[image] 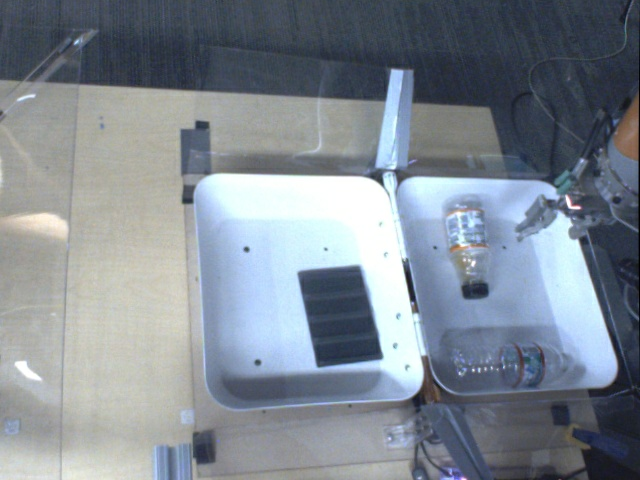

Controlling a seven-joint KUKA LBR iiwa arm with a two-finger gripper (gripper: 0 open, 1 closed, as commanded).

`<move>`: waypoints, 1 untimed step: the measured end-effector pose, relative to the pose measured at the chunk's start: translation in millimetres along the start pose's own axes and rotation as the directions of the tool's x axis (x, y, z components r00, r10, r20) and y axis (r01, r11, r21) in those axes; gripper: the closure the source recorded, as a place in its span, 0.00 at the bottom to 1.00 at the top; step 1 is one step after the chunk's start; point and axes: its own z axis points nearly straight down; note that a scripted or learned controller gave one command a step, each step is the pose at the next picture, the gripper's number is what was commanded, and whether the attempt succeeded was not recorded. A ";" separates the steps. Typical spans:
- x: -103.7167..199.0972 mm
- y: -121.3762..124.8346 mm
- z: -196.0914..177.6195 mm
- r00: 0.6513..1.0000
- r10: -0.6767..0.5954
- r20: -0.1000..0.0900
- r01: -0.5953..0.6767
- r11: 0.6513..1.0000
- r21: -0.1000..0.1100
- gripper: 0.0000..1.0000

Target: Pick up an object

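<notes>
A small clear bottle (pixel 466 240) with a dark cap lies in the right bin (pixel 590 298), its cap pointing toward the front. A second clear bottle (pixel 500 362) lies on its side along that bin's front wall. A black ridged rectangular block (pixel 340 315) rests flat in the left bin (pixel 230 268). My gripper (pixel 557 221) hangs over the right bin's far right part, to the right of the capped bottle and apart from it. It is open, with nothing between its fingers.
A metal divider post (pixel 396 118) stands behind the seam between the two bins. Clear plastic sheeting (pixel 40 218) covers the bench at the left. Cables (pixel 570 78) run at the back right, near the arm.
</notes>
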 end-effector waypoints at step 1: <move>0.0 0.0 -0.1 1.000 0.000 0.000 0.000 1.000 0.000 0.00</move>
